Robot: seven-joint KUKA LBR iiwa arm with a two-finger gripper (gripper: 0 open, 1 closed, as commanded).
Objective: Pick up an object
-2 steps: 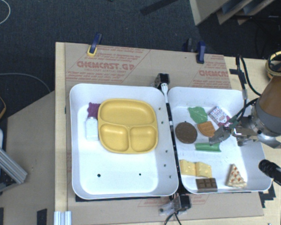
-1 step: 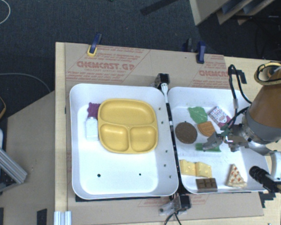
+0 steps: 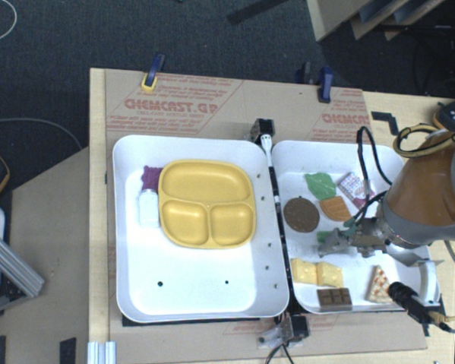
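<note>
I have the arm reaching in from the right and hanging low over the right bin [image 3: 290, 154], with the gripper [image 3: 338, 243] near the middle of that bin. I judge this to be the approach stage of the pick: nothing is lifted yet, and every item I can see is lying on the bin floor.

The gripper's dark tip sits just right of the round brown cookie [image 3: 301, 215] and just above the two yellow cheese blocks [image 3: 318, 273]. Either of those looks like the likeliest target, though I cannot say which the program has chosen. Further up are a green leaf-shaped piece [image 3: 319, 184], an orange slice-like piece [image 3: 335, 209] and a small purple-patterned packet [image 3: 353, 187]; toward the near edge lie a chocolate bar [image 3: 334, 299] and a pizza slice [image 3: 379, 284].

Whether the fingers are spread or closed I cannot tell from this angle; the tip is a dark blur, and I see nothing held between them.

The left bin [image 3: 191, 290] holds a yellow divided tray [image 3: 206, 203] with a purple item [image 3: 151, 178] and a white item [image 3: 147, 208] beside it, well apart from the gripper.

Next I would want the tip centred over one item, then a straight descent so the neighbours aren't nudged.
</note>
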